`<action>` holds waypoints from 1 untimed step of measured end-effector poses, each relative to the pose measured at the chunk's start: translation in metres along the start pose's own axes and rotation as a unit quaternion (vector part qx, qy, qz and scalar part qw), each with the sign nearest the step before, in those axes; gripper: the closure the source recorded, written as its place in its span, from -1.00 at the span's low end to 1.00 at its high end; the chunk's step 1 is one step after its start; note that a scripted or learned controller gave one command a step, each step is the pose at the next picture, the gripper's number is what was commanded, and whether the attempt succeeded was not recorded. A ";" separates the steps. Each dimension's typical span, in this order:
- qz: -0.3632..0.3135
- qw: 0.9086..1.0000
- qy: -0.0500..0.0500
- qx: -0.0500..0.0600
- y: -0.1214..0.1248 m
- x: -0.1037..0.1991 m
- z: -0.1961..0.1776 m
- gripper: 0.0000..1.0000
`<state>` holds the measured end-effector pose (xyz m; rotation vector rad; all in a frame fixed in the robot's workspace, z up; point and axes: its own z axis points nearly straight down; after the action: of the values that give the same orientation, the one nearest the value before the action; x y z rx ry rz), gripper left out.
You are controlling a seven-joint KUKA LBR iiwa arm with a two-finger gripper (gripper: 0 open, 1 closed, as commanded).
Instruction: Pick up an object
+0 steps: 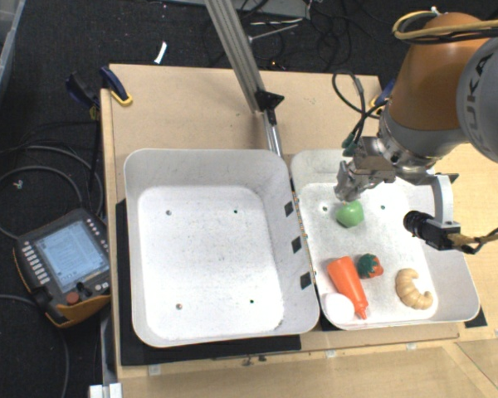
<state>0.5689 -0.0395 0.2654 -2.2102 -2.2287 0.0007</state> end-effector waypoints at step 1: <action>0.000 1.000 0.000 -0.001 -0.003 0.060 0.002 1.00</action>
<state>0.5651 0.0203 0.2634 -2.2098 -2.2303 -0.0007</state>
